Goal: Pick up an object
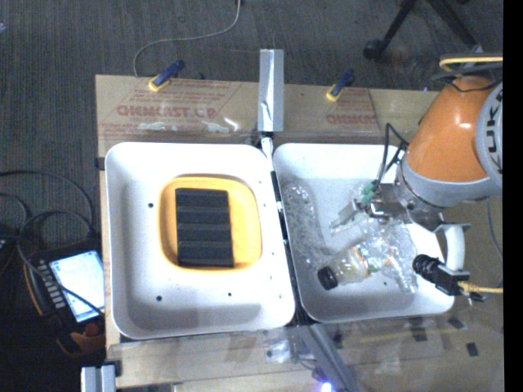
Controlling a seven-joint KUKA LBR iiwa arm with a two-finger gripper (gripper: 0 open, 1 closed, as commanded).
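- Your gripper (369, 207) sits over the right bin (310, 292), upper middle; can't tell its state from here.
- Clear plastic bottle (359, 265), black cap, lies on its side just below the gripper.
- Left bin (131, 300): yellow tray (249, 219) with black insert.

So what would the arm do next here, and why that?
Probably lower the claw a little toward the clear plastic bottle and close on it. The claw sits in the right bin just above the bottle, which lies on its side, dark cap toward the left. The yellow tray in the left bin is farther off.
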